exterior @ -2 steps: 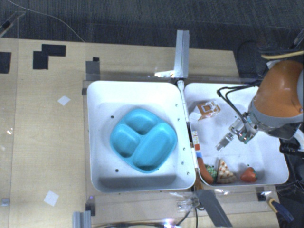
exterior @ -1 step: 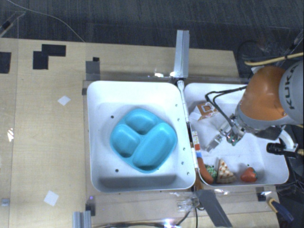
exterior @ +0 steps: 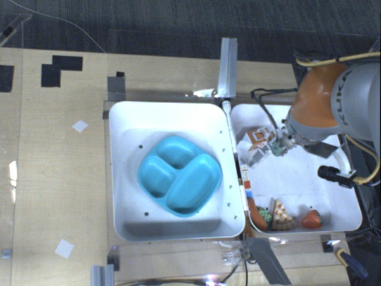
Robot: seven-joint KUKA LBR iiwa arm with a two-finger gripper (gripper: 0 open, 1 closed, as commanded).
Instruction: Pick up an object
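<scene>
My gripper (exterior: 276, 145) hangs low over the upper left part of the right bin (exterior: 333, 189), at the end of the grey arm with the orange band (exterior: 318, 100). Just left of it lies a small white and orange packet (exterior: 258, 137), and a pale greyish item (exterior: 252, 155) sits below that, near the bin's left wall. Whether the gripper touches either of them is unclear. Along the front wall of this bin lie an orange carrot-like piece (exterior: 256, 215), a patterned wedge (exterior: 281, 214) and a small red fruit (exterior: 311, 219).
The left bin (exterior: 125, 130) holds a blue divided plate (exterior: 180, 174). A metal post (exterior: 227, 67) stands behind the seam between the bins. Cables (exterior: 268, 100) loop near the arm, and a black part (exterior: 333, 174) juts over the right bin's right side.
</scene>
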